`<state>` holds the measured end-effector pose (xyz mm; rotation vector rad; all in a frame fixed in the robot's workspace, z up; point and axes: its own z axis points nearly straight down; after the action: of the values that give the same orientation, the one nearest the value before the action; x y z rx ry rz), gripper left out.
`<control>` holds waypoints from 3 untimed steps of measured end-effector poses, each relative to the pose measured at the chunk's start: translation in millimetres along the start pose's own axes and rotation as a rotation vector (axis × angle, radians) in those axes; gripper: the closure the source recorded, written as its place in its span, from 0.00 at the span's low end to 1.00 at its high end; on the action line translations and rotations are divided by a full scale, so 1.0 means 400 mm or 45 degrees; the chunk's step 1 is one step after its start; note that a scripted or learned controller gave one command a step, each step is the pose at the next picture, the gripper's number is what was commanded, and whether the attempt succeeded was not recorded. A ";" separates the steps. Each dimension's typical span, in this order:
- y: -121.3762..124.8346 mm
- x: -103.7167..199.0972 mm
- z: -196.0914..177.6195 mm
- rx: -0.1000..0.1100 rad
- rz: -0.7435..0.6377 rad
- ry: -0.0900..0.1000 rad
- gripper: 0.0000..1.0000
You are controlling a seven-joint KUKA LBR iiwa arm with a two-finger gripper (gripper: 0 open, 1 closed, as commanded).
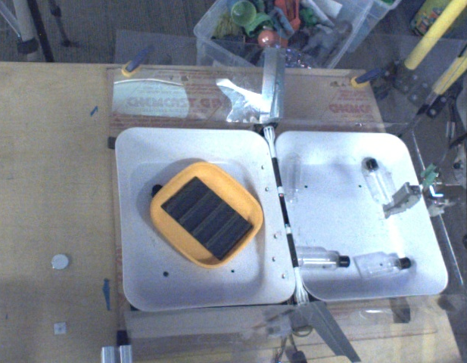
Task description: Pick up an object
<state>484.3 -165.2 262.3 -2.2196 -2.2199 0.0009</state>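
Observation:
The left bin (pixel 135 203) holds a yellow, rounded-square block (pixel 206 213) with a dark ribbed panel on top, lying at a slant near the bin's middle. Something small and black (pixel 157 190) peeks out at its upper left corner. In the right bin (pixel 347 153) lie clear plastic tubes with black caps: one (pixel 376 178) near the back right, and two end to end along the front, a left tube (pixel 321 261) and a right tube (pixel 381 263). A faint clear tube (pixel 291 177) lies by the left wall.
A small grey metal piece (pixel 403 198) sits at the right bin's right rim, with a green-and-white fitting (pixel 431 178) beside it. Behind the bins stand a clear tub of toys (pixel 294 13) and an upright metal bracket (pixel 272 85). Yellow bars (pixel 443 17) cross the top right.

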 end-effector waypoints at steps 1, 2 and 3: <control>-0.011 0.347 0.025 0.001 -0.133 0.000 0.00; 0.149 0.252 -0.033 -0.005 -0.087 -0.003 0.00; 0.137 0.255 0.096 -0.002 -1.004 -0.001 0.00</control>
<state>539.2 -63.3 223.9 -1.1978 -2.9039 -0.0015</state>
